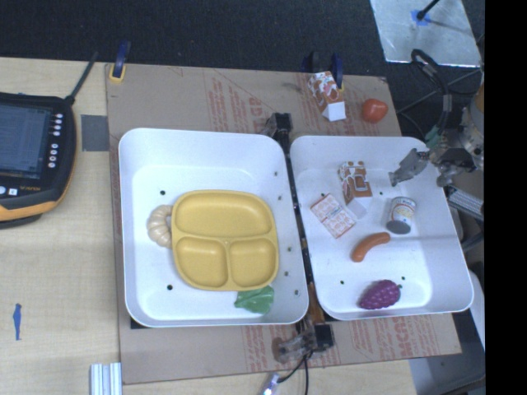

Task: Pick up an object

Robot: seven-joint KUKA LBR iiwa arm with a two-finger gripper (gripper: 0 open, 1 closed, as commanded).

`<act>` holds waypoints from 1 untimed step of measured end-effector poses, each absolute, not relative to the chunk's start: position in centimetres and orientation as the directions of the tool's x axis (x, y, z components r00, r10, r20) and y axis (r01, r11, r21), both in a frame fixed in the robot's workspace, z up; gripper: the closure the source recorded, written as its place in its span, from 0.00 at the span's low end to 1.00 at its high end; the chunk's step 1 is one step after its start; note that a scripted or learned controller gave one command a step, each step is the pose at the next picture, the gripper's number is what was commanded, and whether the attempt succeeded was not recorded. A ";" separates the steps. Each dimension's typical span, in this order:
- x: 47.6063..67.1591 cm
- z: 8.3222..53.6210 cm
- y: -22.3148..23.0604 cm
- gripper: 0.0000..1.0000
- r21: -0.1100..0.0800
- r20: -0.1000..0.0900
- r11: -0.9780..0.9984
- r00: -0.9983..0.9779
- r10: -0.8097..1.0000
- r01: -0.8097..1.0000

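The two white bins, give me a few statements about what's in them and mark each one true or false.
1. The yellow tray lies in the left bin. True.
2. The grapes are in the left bin. False: they lie near the front of the right bin.
3. The sausage lies between the can and the grapes. True.
4. The tomato sits inside the right bin. False: it rests on the cardboard behind the bins.
5. The claw has the can between its fingers. False: the can lies apart from it.
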State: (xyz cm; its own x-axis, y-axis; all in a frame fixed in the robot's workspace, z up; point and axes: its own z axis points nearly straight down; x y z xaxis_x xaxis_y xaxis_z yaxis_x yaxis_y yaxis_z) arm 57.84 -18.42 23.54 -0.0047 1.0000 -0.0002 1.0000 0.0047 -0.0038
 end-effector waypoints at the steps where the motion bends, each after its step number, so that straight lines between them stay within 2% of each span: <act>1: 65.5 10.9 -15.1 0.00 -0.008 0.000 0.005 -0.005 1.000 1.000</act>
State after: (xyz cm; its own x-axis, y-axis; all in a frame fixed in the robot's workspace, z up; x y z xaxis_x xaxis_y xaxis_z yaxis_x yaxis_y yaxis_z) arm 65.48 -15.13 10.91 -0.0051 1.0000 0.0004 1.0000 0.0051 -0.0078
